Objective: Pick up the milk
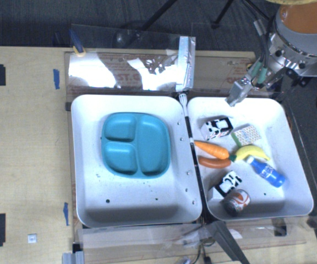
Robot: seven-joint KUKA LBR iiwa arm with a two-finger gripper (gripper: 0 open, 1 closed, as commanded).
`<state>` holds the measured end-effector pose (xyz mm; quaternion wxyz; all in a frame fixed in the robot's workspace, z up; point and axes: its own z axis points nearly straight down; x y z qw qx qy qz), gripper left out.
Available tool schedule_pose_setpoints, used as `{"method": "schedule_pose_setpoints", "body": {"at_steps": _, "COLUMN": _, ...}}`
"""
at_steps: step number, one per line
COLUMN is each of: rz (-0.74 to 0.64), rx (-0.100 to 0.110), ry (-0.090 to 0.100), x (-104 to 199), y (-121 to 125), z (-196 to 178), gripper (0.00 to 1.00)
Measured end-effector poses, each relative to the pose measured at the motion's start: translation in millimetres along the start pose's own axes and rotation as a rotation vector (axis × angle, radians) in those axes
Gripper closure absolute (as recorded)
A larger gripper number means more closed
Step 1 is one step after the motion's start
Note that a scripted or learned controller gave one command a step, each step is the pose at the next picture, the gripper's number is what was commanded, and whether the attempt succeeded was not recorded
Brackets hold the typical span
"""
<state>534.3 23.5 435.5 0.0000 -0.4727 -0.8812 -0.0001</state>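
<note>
Gripper point(240, 93) above far rim of right bin point(296, 142), finger state indeterminate. Milk carton point(218, 127), black-and-white cow pattern, lying in right bin's far left part, below and slightly left of gripper, apart from it. Carrot point(211, 148) just beside carton, nearer camera.

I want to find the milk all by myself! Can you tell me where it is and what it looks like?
Look in the right bin, the one crowded with toy food. Near its far edge, just above the carrot, lies a small milk carton. It is white with black cow spots. A second spotted carton lies nearer the front, beside a round can, so choose the one by the carrot.
</note>
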Motion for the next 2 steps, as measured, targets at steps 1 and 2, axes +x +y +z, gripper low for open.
{"method": "schedule_pose_setpoints", "body": {"at_steps": 1, "rz": -0.09, "rx": -0.001, "ry": -0.001, "x": 87, "y": 7, "z": 72, "gripper": 1.0}}
{"method": "schedule_pose_setpoints", "body": {"at_steps": 2, "rz": -0.305, "rx": -0.005, "ry": -0.002, "x": 147, "y": 32, "z": 0, "gripper": 1.0}}
